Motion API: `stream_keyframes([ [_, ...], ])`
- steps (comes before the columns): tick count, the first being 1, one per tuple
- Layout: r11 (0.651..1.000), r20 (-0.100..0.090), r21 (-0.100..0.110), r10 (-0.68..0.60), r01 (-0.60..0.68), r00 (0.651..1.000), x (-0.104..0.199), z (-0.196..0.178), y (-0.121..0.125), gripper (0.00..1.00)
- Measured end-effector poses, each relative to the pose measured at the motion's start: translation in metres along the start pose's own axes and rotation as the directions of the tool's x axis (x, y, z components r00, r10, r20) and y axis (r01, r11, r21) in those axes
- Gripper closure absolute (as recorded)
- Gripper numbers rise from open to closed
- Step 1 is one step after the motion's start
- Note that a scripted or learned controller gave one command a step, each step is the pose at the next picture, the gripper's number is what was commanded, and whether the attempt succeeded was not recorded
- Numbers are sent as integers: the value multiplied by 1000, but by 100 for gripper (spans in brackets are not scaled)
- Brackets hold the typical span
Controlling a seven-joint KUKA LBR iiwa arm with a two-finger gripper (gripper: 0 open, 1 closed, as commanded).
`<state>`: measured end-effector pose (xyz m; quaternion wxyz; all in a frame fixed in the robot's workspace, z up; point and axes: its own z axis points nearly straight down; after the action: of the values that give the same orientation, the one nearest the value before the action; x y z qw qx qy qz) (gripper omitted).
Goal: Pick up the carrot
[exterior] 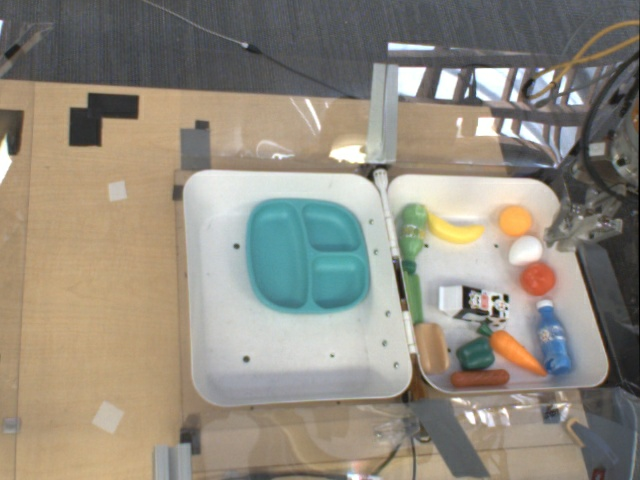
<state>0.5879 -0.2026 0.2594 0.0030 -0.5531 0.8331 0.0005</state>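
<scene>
The carrot lies near the right bin's front right corner, beside a blue bottle; the gripper's state I cannot tell.

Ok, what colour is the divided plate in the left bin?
Teal, a plain blue-green with no pattern. The divided plate shows clearly in the camera view, lying in the left bin.

Bright, even overhead lighting; slightly soft focus throughout.
Glare patches lie on the clear sheeting just above the left bin; a soft grey shadow pools along that bin's lower inside wall.
</scene>
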Motion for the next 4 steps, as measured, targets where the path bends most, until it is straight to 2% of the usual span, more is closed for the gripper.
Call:
stream_keyframes([
  [1, 990, -1, 14, -138, 138, 990, -30, -91, -72, 100],
  [2, 961, -1, -4, -275, 275, 961, -1, 19, -8, 100],
  [3, 917, -10, 19, -397, 397, 918, -3, -134, -13, 100],
  [4, 640, 2, -5, -769, 769, 640, -5, 17, 26, 100],
])
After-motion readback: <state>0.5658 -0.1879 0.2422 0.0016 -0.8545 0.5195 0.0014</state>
